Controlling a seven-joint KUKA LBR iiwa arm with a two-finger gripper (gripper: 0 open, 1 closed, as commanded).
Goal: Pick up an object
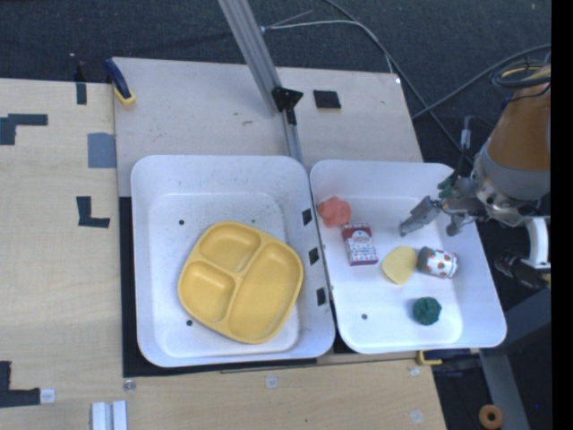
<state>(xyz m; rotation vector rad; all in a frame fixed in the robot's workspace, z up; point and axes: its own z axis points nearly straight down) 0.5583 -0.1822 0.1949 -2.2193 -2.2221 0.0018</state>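
Two bins: the left bin (152, 240) is holding a yellow divided plate (240, 280); the right bin (385, 330) is holding five small things.

Camera view, arm: the grey arm (519, 146) is reaching in from the right, and its gripper (434, 215) is hanging over the upper right part of the right bin.

Camera view, claw: the two fingers are standing spread apart with nothing between them, so it is released and carrying nothing.

Camera view, task's thing: no single object is named; the nearest candidates are lying just below the gripper, a yellow wedge (399, 264) and a small patterned cup (438, 262) on its side, the two close together near the bin's middle right.

Camera view, other pieces: a pink lump (336, 210) and a red and white carton (361, 245) are sitting toward the bin's left wall; a green lump (426, 310) is lying apart near the front.

Handling, judged: all five are looking light. The wedge is probably soft or foam-like and forgiving, best pinched across its narrow faces. The cup is looking stiff, smooth and likely to roll, so closing across its round body at mid-length seems safest. The carton is offering flat parallel sides.

Risk, judged: wedge and cup are crowding each other, so a finger may be nudging one while closing on the other.
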